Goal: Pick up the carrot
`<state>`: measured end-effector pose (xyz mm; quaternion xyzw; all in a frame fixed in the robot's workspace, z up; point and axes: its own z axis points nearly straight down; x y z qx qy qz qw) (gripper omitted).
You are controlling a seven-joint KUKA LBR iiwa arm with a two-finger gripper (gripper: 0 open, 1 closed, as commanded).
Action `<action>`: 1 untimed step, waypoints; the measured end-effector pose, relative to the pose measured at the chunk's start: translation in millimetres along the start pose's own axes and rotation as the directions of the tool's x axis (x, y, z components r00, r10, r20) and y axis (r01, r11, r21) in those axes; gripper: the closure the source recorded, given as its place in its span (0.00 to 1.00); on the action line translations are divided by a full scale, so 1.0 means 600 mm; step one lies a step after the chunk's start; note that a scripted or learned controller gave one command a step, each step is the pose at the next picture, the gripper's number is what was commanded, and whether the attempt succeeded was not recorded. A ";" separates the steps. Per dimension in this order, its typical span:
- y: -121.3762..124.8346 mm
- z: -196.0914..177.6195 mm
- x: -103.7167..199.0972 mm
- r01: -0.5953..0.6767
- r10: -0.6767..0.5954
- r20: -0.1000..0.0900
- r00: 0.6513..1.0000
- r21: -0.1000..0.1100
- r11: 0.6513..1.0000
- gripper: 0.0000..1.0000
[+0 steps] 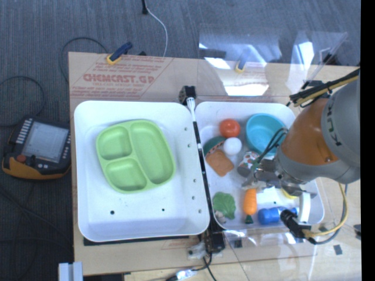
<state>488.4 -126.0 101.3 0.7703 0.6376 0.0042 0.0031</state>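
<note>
Camera view, from above at a slant. Landmark: the carrot (250, 202), orange with a dark green tip, lying lengthwise in the lower part of the right bin (206, 157), free on the bin floor and not lifted. Just left of the carrot: a green leafy vegetable piece (224, 204). Just right of it and slightly lower: a blue cylindrical object (269, 216), with a white block (270, 199) above that. Up and to the left of the carrot: a brown bread-like slice (220, 163), with a white ball (232, 146) and a red-orange tomato (229, 127) farther up. Up and to the right of the carrot: a blue bowl (262, 130). Far left of the carrot, in the left bin (88, 174): a green divided plate (135, 155). The gripper (255, 175) sits directly above the carrot's upper end, close over it, with the grey-and-orange arm (319, 142) reaching in from the right. Jaw state: cannot be told, as the wrist and cabling mask the tips. Step in hand, as judged: the approach and descent onto the carrot, grasp not yet shown. Next move, as judged: calls for straddling the carrot across its narrow width and closing on its midsection, keeping clear of the blue cylindrical object and the leafy piece crowding either side.
</note>
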 end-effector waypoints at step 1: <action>-0.013 -0.136 0.119 -0.314 0.314 0.008 0.949 0.013 0.949 1.00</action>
